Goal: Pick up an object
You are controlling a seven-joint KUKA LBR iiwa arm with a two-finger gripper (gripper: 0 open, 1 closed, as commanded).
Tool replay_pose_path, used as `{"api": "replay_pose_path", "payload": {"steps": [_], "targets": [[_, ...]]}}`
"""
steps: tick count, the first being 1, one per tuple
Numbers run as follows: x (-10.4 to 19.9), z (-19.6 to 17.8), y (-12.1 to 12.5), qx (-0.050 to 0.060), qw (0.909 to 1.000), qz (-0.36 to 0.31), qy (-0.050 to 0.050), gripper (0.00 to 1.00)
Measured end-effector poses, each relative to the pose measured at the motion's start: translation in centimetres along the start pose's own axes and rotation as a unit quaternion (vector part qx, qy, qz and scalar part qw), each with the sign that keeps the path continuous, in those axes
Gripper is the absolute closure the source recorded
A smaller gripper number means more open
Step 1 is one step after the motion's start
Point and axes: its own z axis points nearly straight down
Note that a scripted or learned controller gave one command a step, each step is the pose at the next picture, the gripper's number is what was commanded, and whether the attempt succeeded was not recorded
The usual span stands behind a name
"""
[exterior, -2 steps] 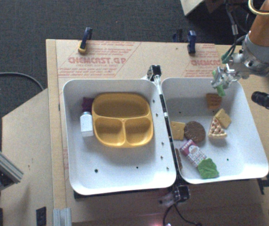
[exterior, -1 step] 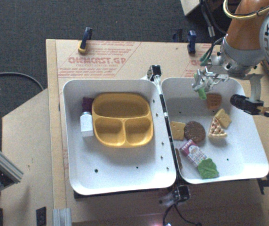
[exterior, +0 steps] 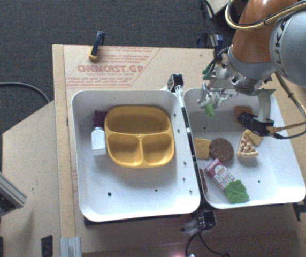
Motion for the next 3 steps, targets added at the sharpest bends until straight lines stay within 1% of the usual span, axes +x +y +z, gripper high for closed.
{"api": "replay_pose_path", "payload": {"steps": [1, 2, 3], "targets": [[0.5, -2.1, 0.1, -0.004, 1.0, 0.002, -0.002, 1.0], [0.9, -1.6, -0.5, -0.001, 1.0, 0.003, -0.001, 1.0], [1.4, -1.0, -0.1, 0.0, 1.0, 0.003, -0.002, 1.0]]}}
